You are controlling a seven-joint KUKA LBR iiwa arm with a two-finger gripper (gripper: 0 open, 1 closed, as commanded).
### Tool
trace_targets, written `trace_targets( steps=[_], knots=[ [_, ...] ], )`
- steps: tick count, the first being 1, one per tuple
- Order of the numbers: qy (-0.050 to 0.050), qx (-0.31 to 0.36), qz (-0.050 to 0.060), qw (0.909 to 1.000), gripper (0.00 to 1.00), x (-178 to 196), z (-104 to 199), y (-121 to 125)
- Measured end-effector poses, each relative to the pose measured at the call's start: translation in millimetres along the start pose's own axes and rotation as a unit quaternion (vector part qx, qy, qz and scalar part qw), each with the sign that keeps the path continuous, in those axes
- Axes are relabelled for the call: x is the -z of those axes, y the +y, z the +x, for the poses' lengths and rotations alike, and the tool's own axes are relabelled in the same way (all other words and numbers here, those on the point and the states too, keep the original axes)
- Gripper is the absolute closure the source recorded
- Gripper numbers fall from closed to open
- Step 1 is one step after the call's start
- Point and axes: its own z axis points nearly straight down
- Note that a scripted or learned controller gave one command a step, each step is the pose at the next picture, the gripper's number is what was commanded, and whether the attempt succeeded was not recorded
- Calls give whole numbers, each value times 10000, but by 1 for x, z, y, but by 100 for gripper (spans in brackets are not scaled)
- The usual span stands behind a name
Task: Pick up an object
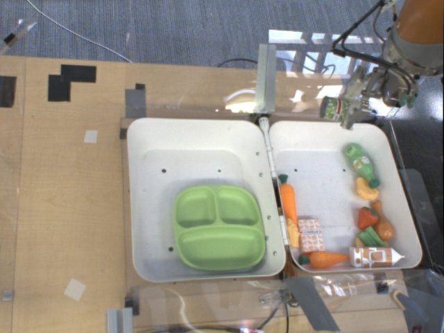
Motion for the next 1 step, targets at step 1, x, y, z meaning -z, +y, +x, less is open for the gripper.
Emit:
trace_targets(
  steps=[1],
  knots=[
    [-57, 15, -3, 10000, 100, 14, -2, 1]
  ],
)
